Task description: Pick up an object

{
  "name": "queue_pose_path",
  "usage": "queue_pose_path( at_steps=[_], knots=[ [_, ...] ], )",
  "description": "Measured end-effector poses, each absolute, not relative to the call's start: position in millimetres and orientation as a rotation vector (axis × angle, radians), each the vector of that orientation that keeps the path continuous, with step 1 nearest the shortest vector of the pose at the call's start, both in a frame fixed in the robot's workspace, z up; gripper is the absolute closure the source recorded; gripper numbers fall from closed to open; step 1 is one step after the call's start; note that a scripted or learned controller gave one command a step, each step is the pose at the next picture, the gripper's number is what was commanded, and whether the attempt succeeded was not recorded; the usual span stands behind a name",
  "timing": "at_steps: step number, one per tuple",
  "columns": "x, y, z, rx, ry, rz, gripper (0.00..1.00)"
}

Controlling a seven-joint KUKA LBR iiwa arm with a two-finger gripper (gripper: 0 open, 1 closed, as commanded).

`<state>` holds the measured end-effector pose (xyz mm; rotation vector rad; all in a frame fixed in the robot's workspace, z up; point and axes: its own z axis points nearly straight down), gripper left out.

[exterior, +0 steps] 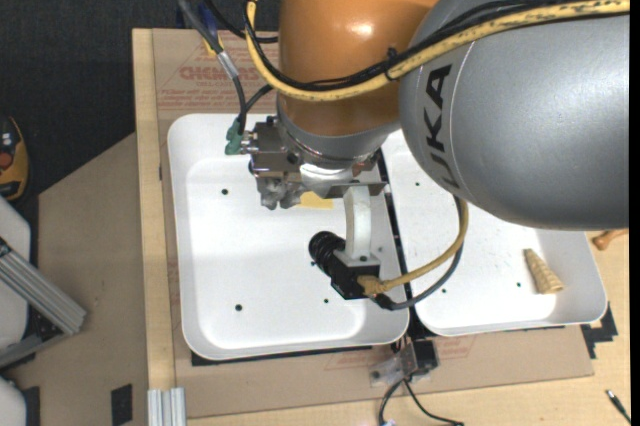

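Though pale, ribbed tapered object

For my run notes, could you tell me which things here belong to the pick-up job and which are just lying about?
Job:
gripper, low in the left bin
yellow item under it
tan ridged piece in the right bin

Lying about:
bracket beside the bench

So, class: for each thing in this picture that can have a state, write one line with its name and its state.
arm: reaching in over the left bin, wrist pointing down.
gripper: low over the left bin; open or shut cannot be told.
left bin: flat on the bench, upright.
right bin: flat on the bench, beside the left bin.
tan ridged object: lying in the right bin, untouched.
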<state>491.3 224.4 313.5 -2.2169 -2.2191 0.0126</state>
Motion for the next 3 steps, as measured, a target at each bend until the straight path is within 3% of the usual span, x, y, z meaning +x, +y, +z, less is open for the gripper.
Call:
queue_pose_path(
  at_steps=[1, 2, 3],
  knots=[
    [494.9, 126.1, 346.5, -2.233, -2.214, -0.003, 1.00],
    [491.0, 177.1, 278.4, -2.213, -2.222, 0.011, 1.00],
    [553.8, 214.0, 359.9, -2.222, -2.228, -0.017, 1.00]
  ],
)
